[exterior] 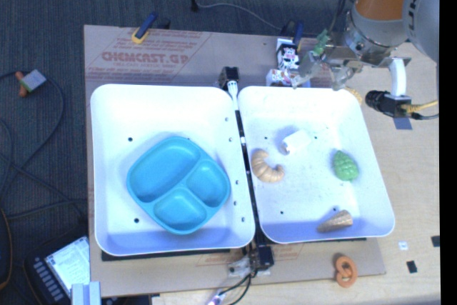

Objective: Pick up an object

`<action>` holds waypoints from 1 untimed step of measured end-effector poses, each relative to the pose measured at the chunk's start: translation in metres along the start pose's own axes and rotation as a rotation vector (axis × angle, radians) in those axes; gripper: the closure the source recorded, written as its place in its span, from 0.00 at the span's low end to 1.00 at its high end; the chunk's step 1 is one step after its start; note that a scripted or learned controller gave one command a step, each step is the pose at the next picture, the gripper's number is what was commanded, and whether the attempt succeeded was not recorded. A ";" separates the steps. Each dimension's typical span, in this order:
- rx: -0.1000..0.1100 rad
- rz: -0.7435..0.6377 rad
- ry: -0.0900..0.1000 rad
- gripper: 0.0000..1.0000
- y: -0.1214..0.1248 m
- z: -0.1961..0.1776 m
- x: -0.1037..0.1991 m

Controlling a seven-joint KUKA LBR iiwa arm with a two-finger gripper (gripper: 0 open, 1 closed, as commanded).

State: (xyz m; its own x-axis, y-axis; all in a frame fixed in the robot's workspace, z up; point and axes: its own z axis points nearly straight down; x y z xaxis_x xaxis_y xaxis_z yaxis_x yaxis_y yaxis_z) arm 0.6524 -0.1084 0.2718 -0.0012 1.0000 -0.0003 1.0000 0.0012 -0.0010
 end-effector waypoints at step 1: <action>0.005 0.000 0.001 0.00 -0.024 0.135 0.011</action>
State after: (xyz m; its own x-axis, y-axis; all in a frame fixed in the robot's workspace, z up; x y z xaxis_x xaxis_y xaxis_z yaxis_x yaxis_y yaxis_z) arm 0.6283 -0.0976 0.1373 -0.0008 1.0000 0.0004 1.0000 0.0008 -0.0064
